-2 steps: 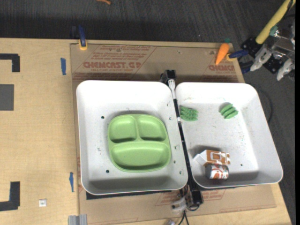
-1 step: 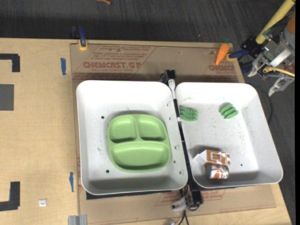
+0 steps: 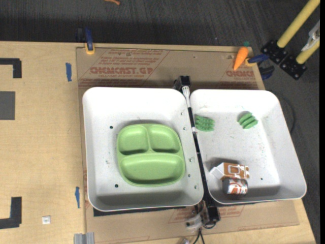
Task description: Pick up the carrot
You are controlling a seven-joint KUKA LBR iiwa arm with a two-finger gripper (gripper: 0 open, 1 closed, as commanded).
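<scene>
The 2 white bins sit side by side: the left bin [image 3: 101,111] holds a green 3-section plate [image 3: 150,154]. The right bin [image 3: 264,141] holds a can [image 3: 234,187] near its front and 2 green ridged pieces [image 3: 204,123] farther back. The carrot [image 3: 240,58] lies outside, on the board just beyond the right bin's far edge.

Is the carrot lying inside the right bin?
No, the carrot lies on the brown board beyond the right bin, outside its far rim.

Even, fairly bright overhead light, white bins [image 3: 101,136] slightly washed out, soft shadow along the counter [image 3: 40,136] top edge, dim floor [image 3: 177,9] beyond, mild overall softness
</scene>
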